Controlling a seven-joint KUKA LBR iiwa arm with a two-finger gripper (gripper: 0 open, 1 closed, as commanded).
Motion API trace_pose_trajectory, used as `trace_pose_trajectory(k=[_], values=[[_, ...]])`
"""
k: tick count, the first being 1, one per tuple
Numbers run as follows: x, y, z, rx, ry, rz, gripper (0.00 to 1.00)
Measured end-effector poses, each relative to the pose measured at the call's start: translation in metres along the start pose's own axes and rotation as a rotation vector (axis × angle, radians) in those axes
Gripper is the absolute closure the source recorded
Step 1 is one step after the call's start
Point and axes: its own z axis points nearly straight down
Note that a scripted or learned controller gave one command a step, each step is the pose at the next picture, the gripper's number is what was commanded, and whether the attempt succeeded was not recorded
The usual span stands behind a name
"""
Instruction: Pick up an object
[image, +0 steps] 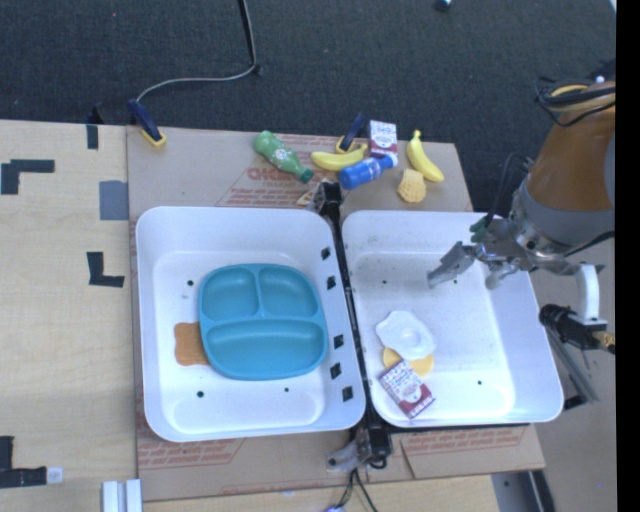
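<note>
My gripper (472, 270) hangs over the upper right part of the right bin (520, 340), open, with its fingers (450, 264) spread and nothing between them. Below it and to the left lies a white fried egg toy (403, 331) on a yellow piece (415, 362). A small red and white carton (405, 389) lies near the bin's front. In the left bin (160, 300) sits a blue divided plate (264, 320), with an orange toast slice (187, 343) sticking out under its left side.
Behind the bins, on the cardboard, lie a green bottle (281, 156), two bananas (336, 158), a blue bottle (364, 172), a small carton (383, 136) and a yellow chunk (411, 185). A blue clamp (146, 121) sits at the back left.
</note>
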Motion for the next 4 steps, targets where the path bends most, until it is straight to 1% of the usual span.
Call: trace_pose_trajectory(k=[1, 2, 3, 4], values=[[0.025, 0.007, 0.075, 0.002, 0.0, 0.0, 0.0], [0.038, -0.061, 0.152, 0.0, 0.001, 0.001, 0.0], [0.036, -0.059, 0.142, -0.007, -0.003, 0.003, 1.0], [0.015, -0.065, 0.068, -0.001, -0.001, 0.001, 1.0]])
